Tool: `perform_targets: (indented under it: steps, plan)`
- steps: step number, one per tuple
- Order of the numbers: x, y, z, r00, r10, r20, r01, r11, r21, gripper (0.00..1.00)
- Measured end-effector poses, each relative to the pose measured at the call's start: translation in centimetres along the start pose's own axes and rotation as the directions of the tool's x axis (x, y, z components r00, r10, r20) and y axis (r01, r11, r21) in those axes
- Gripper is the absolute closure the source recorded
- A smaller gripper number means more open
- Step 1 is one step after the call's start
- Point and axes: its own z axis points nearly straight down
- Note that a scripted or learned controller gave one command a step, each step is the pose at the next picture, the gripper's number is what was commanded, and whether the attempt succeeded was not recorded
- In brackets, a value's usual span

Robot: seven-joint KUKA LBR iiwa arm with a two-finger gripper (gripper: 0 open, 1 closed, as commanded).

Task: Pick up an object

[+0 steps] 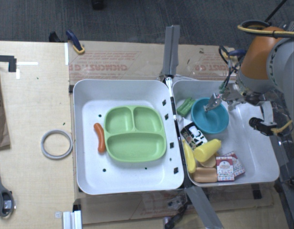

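Tape ring [57, 143] on counter [32, 104] at far left. In left bin [85, 128]: sausage [100, 137] beside green tray [135, 133]. In right bin [252, 151]: banana [189, 157], blue bowl [210, 115], red box [229, 166]. Tool [215, 101] over bowl's rim; finger state: cannot tell.

Arm reaches from right, claw [214, 102] angled downward.

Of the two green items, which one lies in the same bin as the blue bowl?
The small green piece beside the blue bowl; the green divided plate fills the left bin.
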Motion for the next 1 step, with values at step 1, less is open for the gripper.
perform_targets:
  steps: [1]
  plan:
    - [2.24,2.08,0.25,0.995,-0.104,0.002,0.104,0.995,-0.002,0.00]
